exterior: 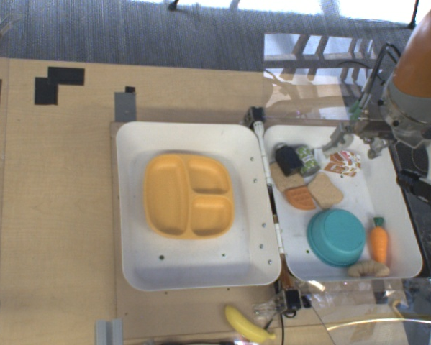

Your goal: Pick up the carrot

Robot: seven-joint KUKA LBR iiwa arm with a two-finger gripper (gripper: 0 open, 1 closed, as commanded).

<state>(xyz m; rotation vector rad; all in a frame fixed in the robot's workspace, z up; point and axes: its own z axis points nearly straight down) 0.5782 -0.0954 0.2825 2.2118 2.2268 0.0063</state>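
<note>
Gripper (357,144) being held over right bin (401,192) back edge, finger state not readable, carrot (378,244) lying at right wall just beside teal bowl (336,237), well apart from gripper, yellow divided plate (188,195) sitting in left bin (129,214).

Two bins sit side by side on the bench (50,214). The left bin (193,272) holds a divided tray (188,195) near its centre. In the right bin (398,200), the carrot (378,243) lies at the right wall, just right of the bowl (336,238). A ginger root (368,268) lies before the carrot. My gripper (355,139) is at the bin's far right corner. A banana (249,325) lies on the bench before the bins.
</note>
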